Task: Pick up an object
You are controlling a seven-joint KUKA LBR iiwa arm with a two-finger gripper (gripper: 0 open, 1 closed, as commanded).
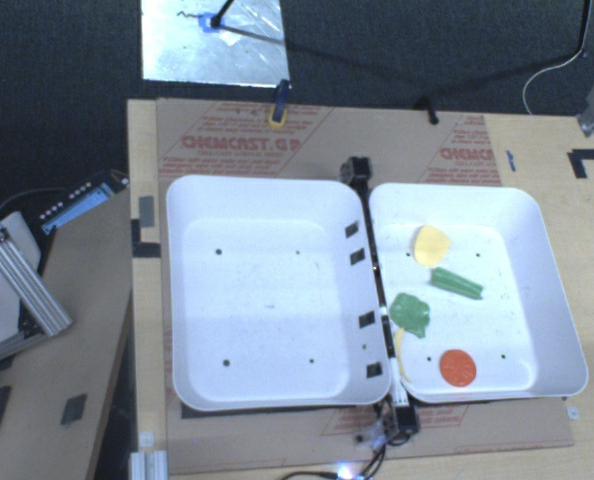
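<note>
Four small objects lie in the right-hand white bin (555, 268): a yellow piece (431, 245) farthest back, a green stick (457, 284) just beside it, a green lump (410, 312) by the divider, and an orange disc (457, 367) nearest the front.

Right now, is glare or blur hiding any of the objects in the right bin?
Camera view: lighting is even and soft, and the white bin is bright but not washed out. The yellow piece, green stick, green lump and orange disc read clearly, with slightly soft edges. The strongest glare is on the foil sheet at the top.
</note>
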